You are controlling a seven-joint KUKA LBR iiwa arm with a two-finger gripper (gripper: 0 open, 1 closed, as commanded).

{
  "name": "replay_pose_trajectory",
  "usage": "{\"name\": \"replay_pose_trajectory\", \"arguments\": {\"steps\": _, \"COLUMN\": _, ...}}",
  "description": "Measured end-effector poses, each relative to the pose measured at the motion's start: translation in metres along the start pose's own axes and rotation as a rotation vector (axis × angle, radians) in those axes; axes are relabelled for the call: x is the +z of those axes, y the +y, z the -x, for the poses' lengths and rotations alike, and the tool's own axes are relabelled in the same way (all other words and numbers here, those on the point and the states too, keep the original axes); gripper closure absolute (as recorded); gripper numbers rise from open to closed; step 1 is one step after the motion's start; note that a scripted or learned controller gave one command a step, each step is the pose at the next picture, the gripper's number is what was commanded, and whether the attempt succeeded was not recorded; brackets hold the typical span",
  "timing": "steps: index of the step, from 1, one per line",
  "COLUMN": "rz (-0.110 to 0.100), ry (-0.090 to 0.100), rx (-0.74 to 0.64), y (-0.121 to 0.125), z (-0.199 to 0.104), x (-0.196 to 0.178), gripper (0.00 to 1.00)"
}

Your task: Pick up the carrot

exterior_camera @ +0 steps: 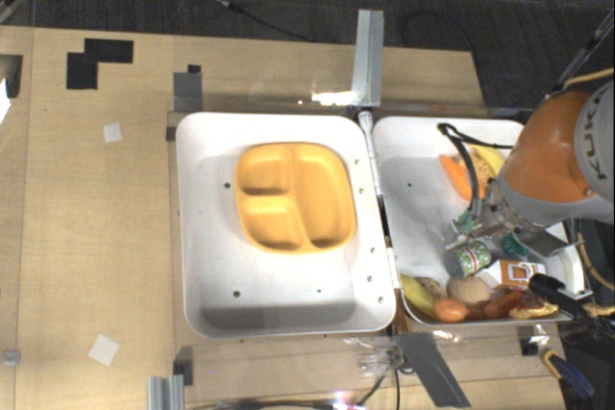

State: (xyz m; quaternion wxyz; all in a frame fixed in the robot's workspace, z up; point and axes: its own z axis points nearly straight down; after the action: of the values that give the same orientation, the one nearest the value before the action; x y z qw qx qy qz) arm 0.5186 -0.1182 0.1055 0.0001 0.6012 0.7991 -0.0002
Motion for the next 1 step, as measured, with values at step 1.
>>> {"name": "replay_pose_trajectory", "arguments": {"steps": 1, "rz": 0.01, "ry": -0.003, "rx": 0.342, "y": 0.0112, "z": 0.0319, "x": -0.1271, "gripper": 1.0}}
